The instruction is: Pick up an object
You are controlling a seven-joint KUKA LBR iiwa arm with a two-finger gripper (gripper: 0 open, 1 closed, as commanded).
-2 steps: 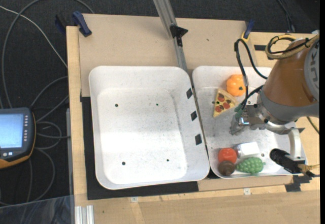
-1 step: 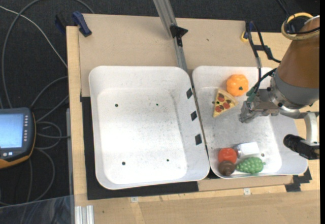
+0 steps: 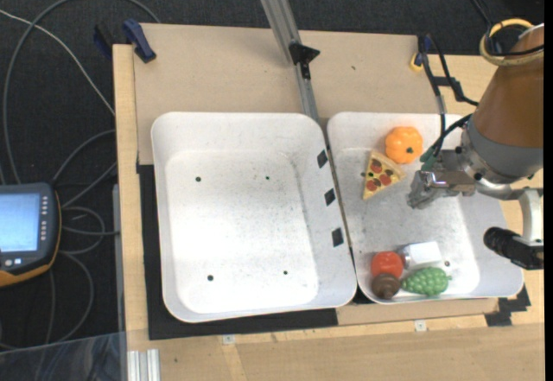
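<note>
Camera view: pizza slice (image 3: pixel 380 174) beside, perhaps touching, pumpkin (image 3: pixel 403 145).

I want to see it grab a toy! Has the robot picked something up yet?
Not yet. The toys all lie in the right bin: pumpkin, pizza slice, tomato, green grapes. The hand is low over the bin, just right of the pizza, with nothing seen in it. Left to do: grip a toy and lift it.
</note>
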